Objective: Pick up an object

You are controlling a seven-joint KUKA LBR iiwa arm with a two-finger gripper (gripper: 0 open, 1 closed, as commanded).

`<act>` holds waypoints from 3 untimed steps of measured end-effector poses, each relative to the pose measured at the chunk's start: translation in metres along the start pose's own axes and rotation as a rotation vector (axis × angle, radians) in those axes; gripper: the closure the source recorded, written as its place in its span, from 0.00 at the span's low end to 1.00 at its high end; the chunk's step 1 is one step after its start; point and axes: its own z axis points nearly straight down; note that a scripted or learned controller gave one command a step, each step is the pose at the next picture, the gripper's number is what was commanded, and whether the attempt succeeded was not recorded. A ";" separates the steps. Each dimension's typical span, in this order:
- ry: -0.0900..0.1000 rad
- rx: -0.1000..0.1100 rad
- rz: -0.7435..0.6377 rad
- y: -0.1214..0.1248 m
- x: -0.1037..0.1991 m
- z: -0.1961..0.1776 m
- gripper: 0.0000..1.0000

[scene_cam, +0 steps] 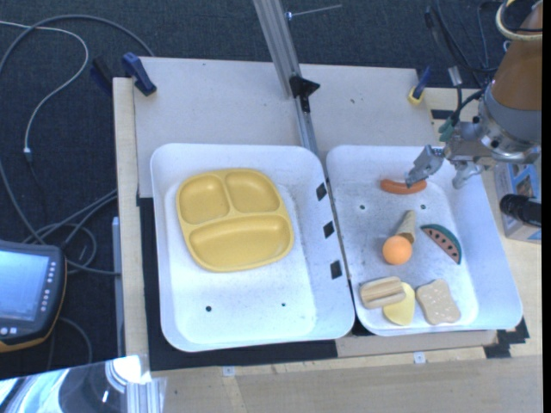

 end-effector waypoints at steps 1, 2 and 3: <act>0.000 0.000 0.000 0.000 0.000 0.000 0.00; 0.000 0.003 0.001 -0.002 0.003 0.042 0.00; 0.000 0.004 0.002 0.000 -0.003 0.087 0.00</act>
